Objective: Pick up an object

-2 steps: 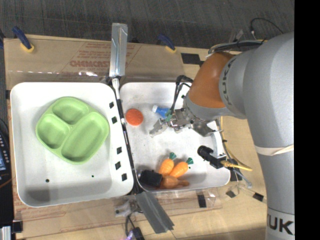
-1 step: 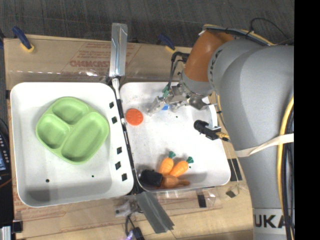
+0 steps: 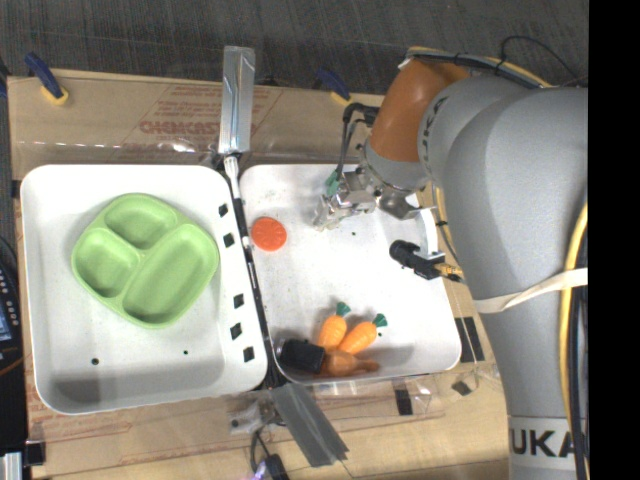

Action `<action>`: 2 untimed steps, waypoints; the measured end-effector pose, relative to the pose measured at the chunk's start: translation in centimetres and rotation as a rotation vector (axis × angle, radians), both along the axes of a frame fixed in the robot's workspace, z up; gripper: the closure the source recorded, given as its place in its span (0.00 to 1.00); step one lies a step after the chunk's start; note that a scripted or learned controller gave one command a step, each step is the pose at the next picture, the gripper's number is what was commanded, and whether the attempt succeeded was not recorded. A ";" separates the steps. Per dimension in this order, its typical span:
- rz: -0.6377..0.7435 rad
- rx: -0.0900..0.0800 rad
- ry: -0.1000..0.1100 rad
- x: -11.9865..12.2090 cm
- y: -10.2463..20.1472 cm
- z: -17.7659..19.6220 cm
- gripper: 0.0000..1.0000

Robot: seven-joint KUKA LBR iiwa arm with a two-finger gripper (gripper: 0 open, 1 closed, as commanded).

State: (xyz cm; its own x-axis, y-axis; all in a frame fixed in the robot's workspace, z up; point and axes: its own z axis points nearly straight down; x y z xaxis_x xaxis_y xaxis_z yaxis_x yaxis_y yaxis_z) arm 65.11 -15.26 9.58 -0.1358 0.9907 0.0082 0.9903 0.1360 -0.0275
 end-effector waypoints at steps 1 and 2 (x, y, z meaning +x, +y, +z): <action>-0.004 -0.003 -0.031 0.7 9.8 10.4 1.00; 0.075 -0.003 -0.024 -13.4 10.1 9.5 1.00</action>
State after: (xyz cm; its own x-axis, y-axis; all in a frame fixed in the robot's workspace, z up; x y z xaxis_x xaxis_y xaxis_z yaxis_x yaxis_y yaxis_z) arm 51.73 -5.12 19.12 -0.2099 0.9777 0.0015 0.9777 0.2099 -0.0042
